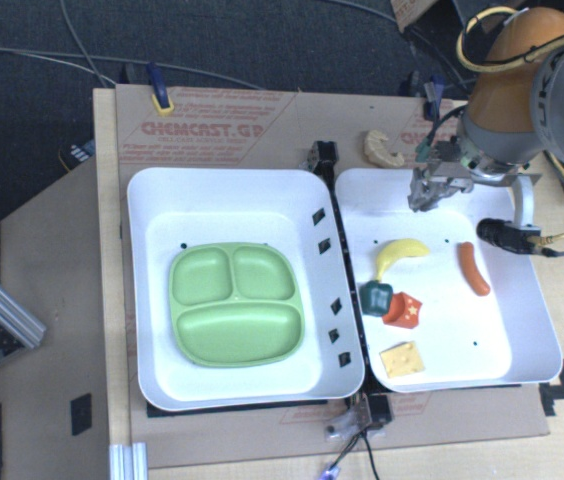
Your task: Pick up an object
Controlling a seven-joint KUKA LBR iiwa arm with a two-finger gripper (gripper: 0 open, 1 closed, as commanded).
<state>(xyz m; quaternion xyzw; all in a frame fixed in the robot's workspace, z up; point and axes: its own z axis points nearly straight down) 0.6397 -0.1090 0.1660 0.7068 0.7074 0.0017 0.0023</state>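
Four items lie in my right bin (522, 353); banana (400, 254) nearest the gripper (428, 196). Grip state: cannot tell. I'd descend square over its middle

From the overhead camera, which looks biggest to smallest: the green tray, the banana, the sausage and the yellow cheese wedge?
Largest to smallest, as they appear:
1. Green tray, by far the biggest.
2. Banana and sausage, which look about alike in length, so I won't rank them.
3. Cheese wedge, slightly smaller, though the margin is slim.
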